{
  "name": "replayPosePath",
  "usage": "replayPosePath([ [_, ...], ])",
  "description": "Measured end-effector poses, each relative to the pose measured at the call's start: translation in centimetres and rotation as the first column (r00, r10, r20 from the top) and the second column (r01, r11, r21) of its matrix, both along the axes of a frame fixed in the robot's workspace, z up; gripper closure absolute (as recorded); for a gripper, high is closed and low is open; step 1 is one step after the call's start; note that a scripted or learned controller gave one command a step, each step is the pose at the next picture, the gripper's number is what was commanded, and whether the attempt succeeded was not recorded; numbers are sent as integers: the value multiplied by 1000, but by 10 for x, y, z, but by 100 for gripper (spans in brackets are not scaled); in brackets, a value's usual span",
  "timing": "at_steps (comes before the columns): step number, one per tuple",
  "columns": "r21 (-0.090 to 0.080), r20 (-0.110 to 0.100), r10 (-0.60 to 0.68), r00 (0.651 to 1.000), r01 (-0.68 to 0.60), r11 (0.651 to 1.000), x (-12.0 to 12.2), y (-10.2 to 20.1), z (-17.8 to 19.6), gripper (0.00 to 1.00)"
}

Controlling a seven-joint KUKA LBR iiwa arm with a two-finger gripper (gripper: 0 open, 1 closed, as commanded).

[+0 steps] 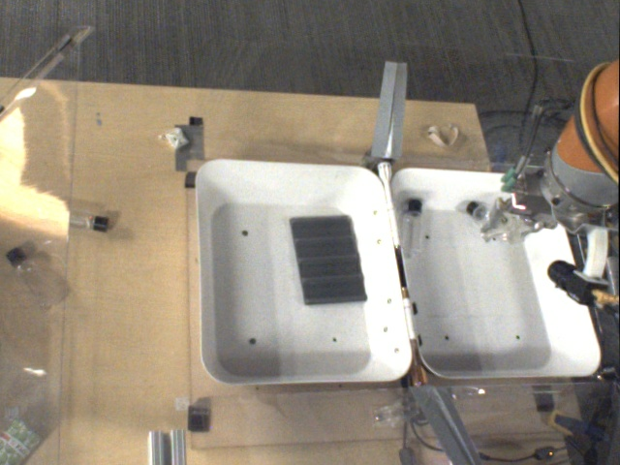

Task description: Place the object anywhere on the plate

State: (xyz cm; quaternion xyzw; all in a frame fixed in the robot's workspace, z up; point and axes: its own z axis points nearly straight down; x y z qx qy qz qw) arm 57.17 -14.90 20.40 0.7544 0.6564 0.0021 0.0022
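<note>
The two-finger gripper (504,216), its grip state impossible to tell, is hovering over the right shallow white bin (484,356), so carrying any object leftward should be ending squarely above the dark ribbed rectangular plate (328,259) well to its left.

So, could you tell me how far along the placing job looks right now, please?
Nothing looks done yet: the dark ribbed plate in the left bin carries nothing. The gripper sits over the right bin, above a small clear object; whether it is grasped is unclear. Carrying it across and setting it down remain.
</note>
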Motion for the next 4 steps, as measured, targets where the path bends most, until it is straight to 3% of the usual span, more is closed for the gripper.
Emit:
replayPosePath([
  [1,0,-3,123,992,-123,992,50,73,-14,100],
  [2,-5,1,606,795,-606,795,95,130,4,100],
  [3,-3,0,613,790,-613,790,98,174,21,100],
  [4,0,-2,392,920,-392,920,97,223,-18,100],
])
